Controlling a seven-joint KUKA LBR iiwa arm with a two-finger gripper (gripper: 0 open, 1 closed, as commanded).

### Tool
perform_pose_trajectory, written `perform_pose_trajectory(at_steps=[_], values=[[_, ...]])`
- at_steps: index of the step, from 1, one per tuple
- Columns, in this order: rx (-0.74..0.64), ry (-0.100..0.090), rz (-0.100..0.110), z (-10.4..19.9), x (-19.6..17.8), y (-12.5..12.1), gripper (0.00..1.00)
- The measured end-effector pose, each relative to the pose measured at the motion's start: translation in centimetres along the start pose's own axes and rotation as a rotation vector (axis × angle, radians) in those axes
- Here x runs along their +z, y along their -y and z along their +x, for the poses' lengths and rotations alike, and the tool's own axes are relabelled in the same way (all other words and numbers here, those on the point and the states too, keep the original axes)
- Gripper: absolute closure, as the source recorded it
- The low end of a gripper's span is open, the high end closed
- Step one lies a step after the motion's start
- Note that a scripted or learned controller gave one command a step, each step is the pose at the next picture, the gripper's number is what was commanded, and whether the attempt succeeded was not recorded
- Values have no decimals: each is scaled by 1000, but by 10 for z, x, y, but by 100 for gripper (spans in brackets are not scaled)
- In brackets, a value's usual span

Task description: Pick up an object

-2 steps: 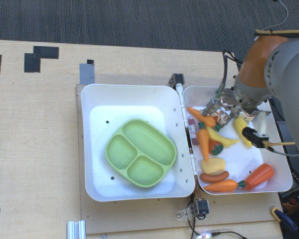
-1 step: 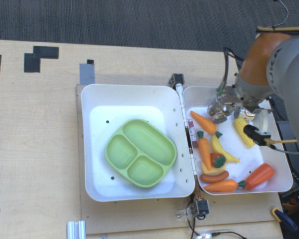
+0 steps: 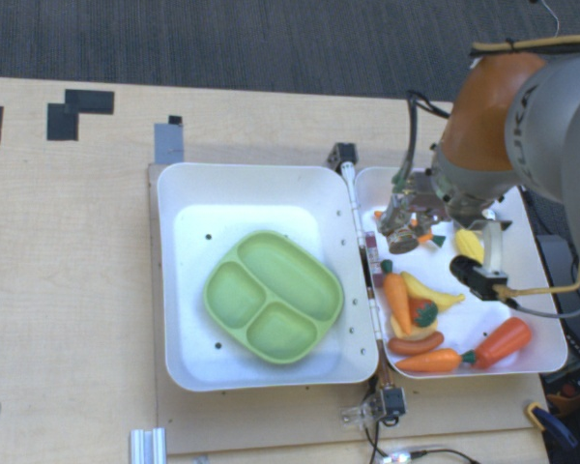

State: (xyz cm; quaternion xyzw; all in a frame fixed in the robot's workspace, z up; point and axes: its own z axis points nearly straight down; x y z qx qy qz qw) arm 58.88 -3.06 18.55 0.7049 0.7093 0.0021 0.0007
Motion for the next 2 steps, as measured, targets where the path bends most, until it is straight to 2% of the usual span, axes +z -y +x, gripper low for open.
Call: perform_pose_trajectory(at_steps=[1,2], values=[[1,1,1,51,-40,54,100],[-4,0,-2,52,-50,53,100]])
